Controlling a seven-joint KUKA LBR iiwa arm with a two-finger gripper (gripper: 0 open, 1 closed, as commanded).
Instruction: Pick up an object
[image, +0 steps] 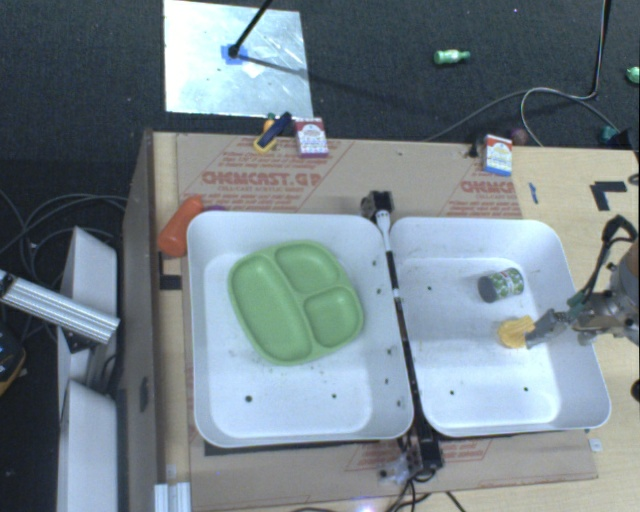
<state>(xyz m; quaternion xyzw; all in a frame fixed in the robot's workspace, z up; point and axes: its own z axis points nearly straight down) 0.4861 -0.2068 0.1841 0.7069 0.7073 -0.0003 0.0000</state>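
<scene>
In the right bin (575, 400), the gripper (540, 330) is seen beside a yellow piece (515, 332), its state untellable. The piece should be centred squarely before being lifted.

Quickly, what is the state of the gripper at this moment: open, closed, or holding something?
Gripper: cannot be told; it is in the right bin, next to the yellow object.

green plate (295, 300) in left bin (230, 410) | orange thing (180, 224) off its corner | two cartons (312, 137) behind
</scene>
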